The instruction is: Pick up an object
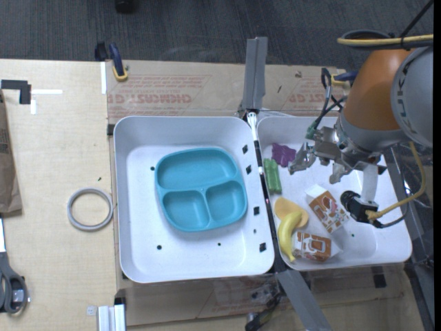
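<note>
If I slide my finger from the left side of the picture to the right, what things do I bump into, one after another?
grey ring → blue divided plate → green thing → brown-and-white carton

The pale bench [55,157] under me carries two white bins side by side, the left bin [131,205] touching the right bin [386,243]. A grey ring [90,208] lies left of them, scissors [10,288] at the near-left corner, cardboard [179,88] behind.
</note>
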Controlling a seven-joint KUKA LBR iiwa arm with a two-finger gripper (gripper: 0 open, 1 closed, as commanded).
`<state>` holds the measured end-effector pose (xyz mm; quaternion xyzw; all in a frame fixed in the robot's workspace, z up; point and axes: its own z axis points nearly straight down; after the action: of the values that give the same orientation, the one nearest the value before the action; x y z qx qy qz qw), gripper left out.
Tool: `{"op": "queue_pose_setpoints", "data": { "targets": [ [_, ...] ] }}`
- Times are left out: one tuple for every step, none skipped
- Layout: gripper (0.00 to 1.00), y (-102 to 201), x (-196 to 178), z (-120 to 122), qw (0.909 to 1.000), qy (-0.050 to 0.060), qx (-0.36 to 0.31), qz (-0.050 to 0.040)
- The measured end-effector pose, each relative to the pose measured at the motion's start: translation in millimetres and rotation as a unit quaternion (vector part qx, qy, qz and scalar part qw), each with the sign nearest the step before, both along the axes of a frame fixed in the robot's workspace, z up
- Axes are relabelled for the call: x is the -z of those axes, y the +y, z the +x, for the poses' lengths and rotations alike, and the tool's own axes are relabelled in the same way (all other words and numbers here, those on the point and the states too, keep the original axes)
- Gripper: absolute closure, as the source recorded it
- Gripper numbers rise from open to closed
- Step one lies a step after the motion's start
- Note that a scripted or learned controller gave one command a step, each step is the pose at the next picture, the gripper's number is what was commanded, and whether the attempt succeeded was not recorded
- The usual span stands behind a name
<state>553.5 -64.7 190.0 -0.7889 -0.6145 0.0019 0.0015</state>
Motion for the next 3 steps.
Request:
{"op": "queue_pose_setpoints", "data": {
  "targets": [
    [0.00,-29.6,78.4,-31.2,0.9999,-0.015,-0.006,-0.0024],
    [0.00,-52.0,82.6,-35.1,0.9967,-0.018,-0.078,-0.0010],
    [1.00,-58.8,69.2,-32.1,0.9969,-0.025,-0.075,-0.0078]
  ]
}}
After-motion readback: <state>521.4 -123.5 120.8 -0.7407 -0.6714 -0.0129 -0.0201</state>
